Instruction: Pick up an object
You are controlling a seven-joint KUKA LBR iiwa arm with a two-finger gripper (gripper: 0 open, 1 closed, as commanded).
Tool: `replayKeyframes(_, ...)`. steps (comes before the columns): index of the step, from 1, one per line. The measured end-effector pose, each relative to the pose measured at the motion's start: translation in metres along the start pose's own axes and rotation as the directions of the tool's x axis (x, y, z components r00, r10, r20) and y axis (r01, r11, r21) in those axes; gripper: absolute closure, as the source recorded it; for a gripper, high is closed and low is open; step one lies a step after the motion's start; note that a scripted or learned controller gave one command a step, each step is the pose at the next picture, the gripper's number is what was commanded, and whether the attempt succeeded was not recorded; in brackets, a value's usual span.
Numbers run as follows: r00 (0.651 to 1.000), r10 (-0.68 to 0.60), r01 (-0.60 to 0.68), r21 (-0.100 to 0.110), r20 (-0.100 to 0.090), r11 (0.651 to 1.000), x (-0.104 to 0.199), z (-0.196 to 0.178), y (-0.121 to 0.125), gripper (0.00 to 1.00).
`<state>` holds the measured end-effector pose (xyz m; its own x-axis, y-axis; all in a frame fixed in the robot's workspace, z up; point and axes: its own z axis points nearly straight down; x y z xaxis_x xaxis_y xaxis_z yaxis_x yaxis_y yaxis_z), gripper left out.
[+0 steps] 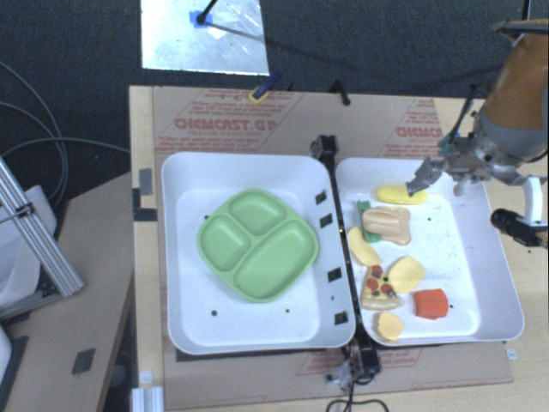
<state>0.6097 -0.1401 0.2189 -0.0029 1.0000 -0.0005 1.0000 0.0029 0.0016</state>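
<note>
Toy food lay clustered in the right bin, where the hand hung at the far end just above a yellow banana-shaped piece, its grip state impossible to tell, while a green divided plate sat in the left bin.

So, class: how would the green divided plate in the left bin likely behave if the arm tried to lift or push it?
The green divided plate looks like moulded plastic, so probably stiff and light for its size. It lies flat on the left bin floor, so it would likely slide rather than tip or roll. Its low rim offers little to pinch, so a grasp may slip.
</note>
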Motion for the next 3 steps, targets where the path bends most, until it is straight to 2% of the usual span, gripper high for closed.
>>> replayKeyframes(1, 1.0, -0.001, 0.001, 0.0, 0.0, 1.0, -0.018, 0.136, 0.032, 0.0)
replayKeyframes(2, 1.0, -0.01, 0.01, -0.004, -0.004, 1.0, 0.103, 0.029, -0.017, 0.0)
replayKeyframes(3, 1.0, 0.009, -0.009, 0.005, 0.002, 1.0, 0.007, 0.118, 0.0, 0.0)
